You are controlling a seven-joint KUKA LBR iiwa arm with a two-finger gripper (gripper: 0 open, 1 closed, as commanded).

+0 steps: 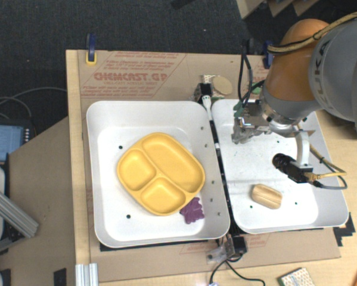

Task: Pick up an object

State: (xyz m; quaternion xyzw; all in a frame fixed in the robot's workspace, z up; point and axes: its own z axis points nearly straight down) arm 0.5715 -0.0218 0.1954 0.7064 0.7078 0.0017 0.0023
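A tan wooden block (266,196) lies near the front of the right bin (327,213). In the left bin (101,159) sits a yellow divided plate (160,173), and a small purple object (192,210) rests against its front right edge. My gripper (247,134) hangs over the back left part of the right bin, well behind the tan block and apart from it. Nothing shows in its grasp.
The grey arm with its orange band (297,58) reaches in from the upper right and covers the back of the right bin. The ridge between the two bins (217,159) runs just left of the gripper. Cardboard (136,76) lies behind the bins.
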